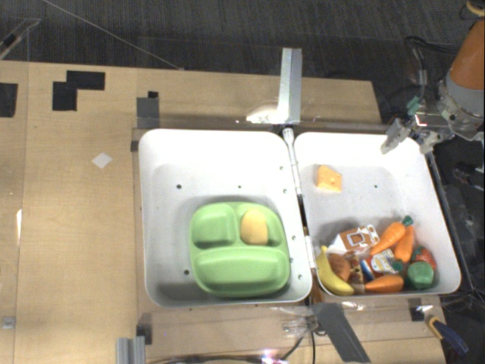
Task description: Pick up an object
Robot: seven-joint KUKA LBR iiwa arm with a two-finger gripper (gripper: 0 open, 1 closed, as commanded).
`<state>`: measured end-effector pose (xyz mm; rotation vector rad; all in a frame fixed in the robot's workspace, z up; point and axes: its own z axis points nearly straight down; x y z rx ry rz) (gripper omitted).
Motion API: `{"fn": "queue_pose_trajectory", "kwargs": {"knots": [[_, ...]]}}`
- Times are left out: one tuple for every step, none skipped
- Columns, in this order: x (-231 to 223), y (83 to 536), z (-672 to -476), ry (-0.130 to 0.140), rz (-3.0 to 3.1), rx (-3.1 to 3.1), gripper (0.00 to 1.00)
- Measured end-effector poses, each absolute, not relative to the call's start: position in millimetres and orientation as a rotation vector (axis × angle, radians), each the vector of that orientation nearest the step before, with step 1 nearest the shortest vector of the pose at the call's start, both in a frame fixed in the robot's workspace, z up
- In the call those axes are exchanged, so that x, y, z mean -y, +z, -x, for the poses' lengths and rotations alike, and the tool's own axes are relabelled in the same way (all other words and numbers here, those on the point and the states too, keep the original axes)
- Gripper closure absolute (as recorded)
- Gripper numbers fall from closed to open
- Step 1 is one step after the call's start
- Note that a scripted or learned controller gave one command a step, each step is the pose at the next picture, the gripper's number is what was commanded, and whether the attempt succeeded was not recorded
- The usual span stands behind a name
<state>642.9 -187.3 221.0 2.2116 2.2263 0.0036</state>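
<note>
A pale wooden worktop (68,226) with black marks (78,88) at far left; dark carpeted floor (189,14) lies beyond it.

2 white bins sitting side by side on a wooden bench (76,226)

The left bin (163,165) and right bin (371,169) are touching along 1 edge, with a grey metal post (291,86) standing just behind their seam. Black patches (79,88) are lying on the bench's far left, and a small white scrap (101,160) is sitting near them.
</note>
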Motion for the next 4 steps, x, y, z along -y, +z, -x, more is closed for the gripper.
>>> {"fn": "queue_pose_trajectory", "kwargs": {"knots": [[188,156,-578.7,0.003,-2.217,-2.222,0.0],[203,95,-545.3,0.006,-2.278,-2.157,0.0],[203,93,-513.4,0.015,-2.162,-2.255,0.0],[196,93,-495.6,0.019,-2.04,-2.355,0.0]]}}
